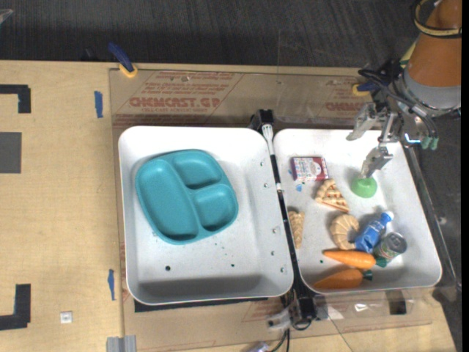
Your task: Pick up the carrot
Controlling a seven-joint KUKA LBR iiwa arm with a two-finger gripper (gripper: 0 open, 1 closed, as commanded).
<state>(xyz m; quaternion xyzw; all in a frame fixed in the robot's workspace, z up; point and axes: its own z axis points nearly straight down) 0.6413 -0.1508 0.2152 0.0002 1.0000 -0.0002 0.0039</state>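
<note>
claw (375,161) – aperture unclear | just above green piece (364,187) | carrot (349,258) – well apart

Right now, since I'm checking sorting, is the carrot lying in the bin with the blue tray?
No. The carrot lies in the right bin, while the blue tray sits in the left bin.

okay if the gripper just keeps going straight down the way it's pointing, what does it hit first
Most likely the small green object: the gripper points down right above it in the right bin. Depth is hard to judge from this slanted view. The carrot lies well off that line.
</note>
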